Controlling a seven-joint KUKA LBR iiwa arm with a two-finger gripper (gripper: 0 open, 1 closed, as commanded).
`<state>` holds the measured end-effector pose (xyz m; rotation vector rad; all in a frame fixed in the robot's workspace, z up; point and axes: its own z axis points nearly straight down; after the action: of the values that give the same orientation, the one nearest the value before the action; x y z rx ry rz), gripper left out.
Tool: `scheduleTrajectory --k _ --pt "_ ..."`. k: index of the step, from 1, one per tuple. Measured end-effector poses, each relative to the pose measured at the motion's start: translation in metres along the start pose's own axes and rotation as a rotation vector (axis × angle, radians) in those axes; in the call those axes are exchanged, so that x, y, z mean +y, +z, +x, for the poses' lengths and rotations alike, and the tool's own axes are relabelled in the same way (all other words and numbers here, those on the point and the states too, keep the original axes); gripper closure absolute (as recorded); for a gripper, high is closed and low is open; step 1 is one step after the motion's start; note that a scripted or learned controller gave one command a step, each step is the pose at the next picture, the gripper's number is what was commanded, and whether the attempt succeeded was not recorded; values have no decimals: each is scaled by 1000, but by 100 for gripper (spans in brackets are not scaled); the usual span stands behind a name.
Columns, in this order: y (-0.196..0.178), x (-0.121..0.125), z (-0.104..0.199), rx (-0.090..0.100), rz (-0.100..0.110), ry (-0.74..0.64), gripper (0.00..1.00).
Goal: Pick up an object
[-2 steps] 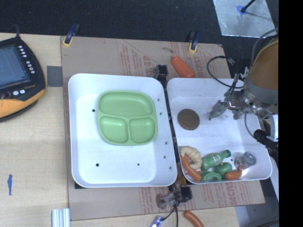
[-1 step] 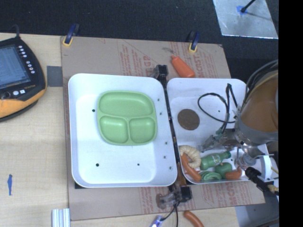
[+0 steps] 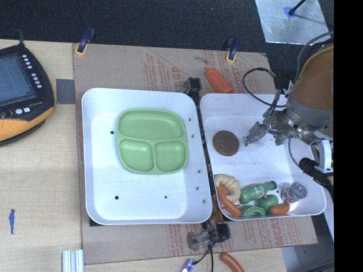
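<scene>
The right bin (image 3: 266, 163) holds a brown round disc (image 3: 227, 143) near its left wall. Along its front wall lie a pale pastry ring (image 3: 228, 182), a green bottle (image 3: 258, 190), an orange carrot-like piece (image 3: 225, 203), a green ring (image 3: 253, 211), a small sausage (image 3: 278, 209) and a grey-capped jar (image 3: 295, 192). My gripper (image 3: 267, 135) hangs over the back middle of this bin, just right of the disc. Its two grey fingers (image 3: 253, 135) are spread apart with nothing between them. The grey arm with its orange band (image 3: 316, 78) comes in from the right.
The left bin (image 3: 102, 191) carries a green divided plate (image 3: 152, 140). An orange toy (image 3: 218, 80) lies on the cardboard behind the bins, another orange piece (image 3: 233, 261) in front. A teach pendant (image 3: 22, 92) rests at far left. Black cables loop beside the wrist.
</scene>
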<state>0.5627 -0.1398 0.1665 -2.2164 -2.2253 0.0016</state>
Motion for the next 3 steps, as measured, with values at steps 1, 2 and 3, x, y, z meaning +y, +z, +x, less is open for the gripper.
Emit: scheduleTrajectory --k 1,2,3 --pt "68 70 23 0 3 0 0" --pt "70 28 45 0 2 0 0" --pt "73 56 17 0 -3 1 0"
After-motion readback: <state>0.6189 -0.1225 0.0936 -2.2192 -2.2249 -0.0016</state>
